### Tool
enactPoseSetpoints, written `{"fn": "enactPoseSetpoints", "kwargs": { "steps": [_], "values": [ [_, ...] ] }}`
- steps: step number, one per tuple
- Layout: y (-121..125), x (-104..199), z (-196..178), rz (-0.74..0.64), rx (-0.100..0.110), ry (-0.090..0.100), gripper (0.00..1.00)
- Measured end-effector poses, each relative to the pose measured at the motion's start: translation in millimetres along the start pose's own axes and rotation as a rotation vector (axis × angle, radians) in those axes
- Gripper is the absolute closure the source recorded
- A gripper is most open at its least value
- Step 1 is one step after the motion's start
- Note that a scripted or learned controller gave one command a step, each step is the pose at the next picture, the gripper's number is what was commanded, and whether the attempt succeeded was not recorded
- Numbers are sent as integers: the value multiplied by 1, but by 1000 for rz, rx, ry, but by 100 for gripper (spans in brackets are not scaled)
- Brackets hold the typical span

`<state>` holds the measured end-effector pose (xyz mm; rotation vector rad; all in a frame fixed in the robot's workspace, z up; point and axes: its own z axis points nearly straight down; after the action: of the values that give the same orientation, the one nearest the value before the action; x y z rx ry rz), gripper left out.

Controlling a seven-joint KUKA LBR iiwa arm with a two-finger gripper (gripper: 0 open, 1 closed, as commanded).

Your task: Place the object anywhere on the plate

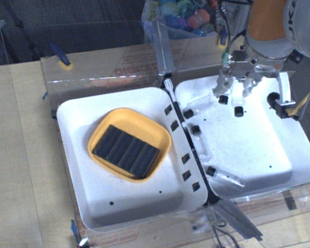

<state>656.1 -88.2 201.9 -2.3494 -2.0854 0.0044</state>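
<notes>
A yellow plate with rounded corners lies in the left bin. On it rests a dark, ribbed rectangular object, turned at a slant and covering most of the plate's middle. My gripper hangs over the back part of the right bin, well to the right of the plate. It is open, its two black fingertips stand apart, and nothing is between them.
A ridge with several black clips separates the two bins. Behind the bins stands a clear box of colourful toys. A blue clamp sits at the back left on the wooden bench. Cables trail at the front.
</notes>
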Motion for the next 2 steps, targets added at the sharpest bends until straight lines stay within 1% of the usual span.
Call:
{"fn": "enactPoseSetpoints", "kwargs": {
  "steps": [1,2],
  "values": [
    [2,69,18,-190,2,3,100],
    [-60,124,18,-296,1,3,100]
  ]
}}
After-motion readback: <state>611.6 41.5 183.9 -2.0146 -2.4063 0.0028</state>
